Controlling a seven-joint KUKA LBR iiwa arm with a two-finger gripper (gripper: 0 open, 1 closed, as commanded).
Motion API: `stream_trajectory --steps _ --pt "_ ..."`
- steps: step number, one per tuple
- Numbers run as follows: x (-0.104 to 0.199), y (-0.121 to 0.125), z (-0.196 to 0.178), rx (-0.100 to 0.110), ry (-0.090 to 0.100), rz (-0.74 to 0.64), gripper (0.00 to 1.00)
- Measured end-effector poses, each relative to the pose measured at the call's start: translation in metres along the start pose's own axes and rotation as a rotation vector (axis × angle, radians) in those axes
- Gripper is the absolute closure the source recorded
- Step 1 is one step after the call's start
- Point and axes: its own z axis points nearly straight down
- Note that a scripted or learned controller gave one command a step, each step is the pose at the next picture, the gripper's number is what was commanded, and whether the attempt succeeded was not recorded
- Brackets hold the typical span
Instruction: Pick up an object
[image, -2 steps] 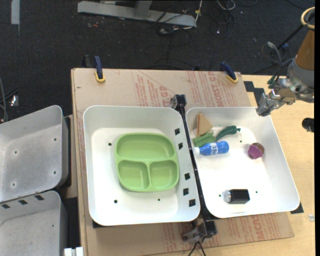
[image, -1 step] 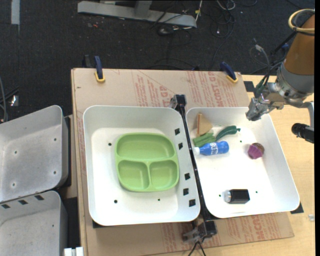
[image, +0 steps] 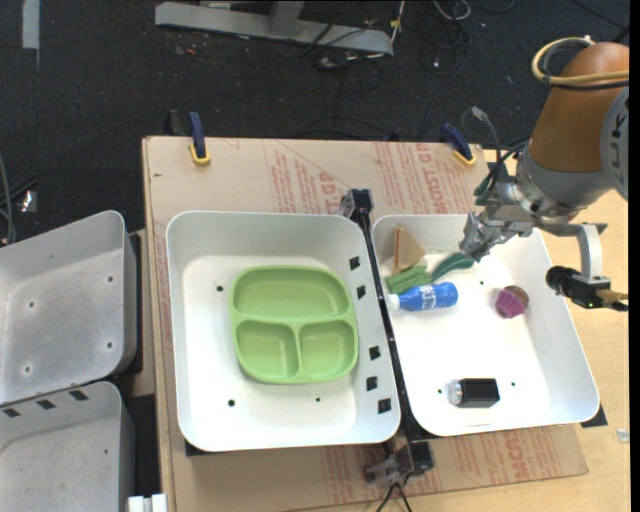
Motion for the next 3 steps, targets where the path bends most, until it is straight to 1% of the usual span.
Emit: stream_trajectory --steps 1,2,3 --pt "0.056 -0.022 0.008 0.000 0.000 0.000 1.00" --pt "0.112 -0.051 0.008 0.001 0.001 -0.001 1.00" --pt "0.155 -0.079 0.011 0.001 0.000 -0.001 1.00"
